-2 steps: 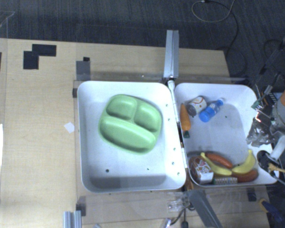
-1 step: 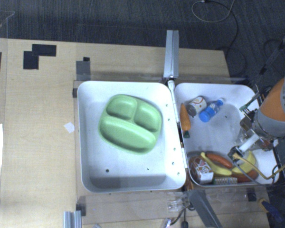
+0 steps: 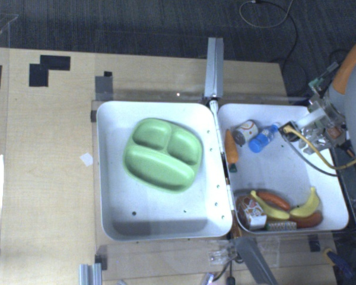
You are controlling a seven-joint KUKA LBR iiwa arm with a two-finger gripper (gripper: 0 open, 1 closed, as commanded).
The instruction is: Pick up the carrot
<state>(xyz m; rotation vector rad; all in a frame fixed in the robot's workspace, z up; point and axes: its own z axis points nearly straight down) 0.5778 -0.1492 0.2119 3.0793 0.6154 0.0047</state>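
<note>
plainly, the carrot point(image 3: 230, 147) lies along the bin wall point(image 3: 228, 189), so a grab may slip off; whether the gripper point(image 3: 320, 123) is open, can't tell.

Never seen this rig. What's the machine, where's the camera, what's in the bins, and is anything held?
One camera looks down on the bench at a slant. The grey and orange arm entering from the right is the robot; its gripper hangs over the right bin's far right corner, with nothing seen in it. The left bin holds a green divided tray. In the right bin the carrot lies along the left wall, near a can and a blue bottle; a banana lies at the near edge.
</note>
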